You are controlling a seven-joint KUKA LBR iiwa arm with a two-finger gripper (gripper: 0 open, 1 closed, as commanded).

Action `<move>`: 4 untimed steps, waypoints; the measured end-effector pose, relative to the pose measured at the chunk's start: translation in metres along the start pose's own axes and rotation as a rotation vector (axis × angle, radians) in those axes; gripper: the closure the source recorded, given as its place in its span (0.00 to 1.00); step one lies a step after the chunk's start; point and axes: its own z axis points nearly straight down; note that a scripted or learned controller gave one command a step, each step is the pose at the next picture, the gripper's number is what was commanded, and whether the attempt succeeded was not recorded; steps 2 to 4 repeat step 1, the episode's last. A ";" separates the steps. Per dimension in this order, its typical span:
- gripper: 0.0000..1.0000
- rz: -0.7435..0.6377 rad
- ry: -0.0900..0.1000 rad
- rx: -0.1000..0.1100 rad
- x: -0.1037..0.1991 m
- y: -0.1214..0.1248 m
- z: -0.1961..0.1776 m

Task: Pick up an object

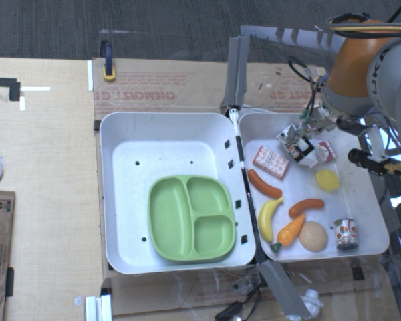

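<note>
My gripper hangs low over the back of the right bin, just left of a small red and white packet. Whether anything sits between its fingers is unclear. Spread through this bin are a red and white carton, a sausage, a banana, a second sausage, a carrot, a lemon, a tan round item and a small can.
The left bin holds a green divided plate. A grey post rises behind the wall between the bins. Cardboard lies behind the bins, wooden bench to the left.
</note>
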 end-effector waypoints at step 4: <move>1.00 0.104 0.001 0.002 0.061 0.023 -0.082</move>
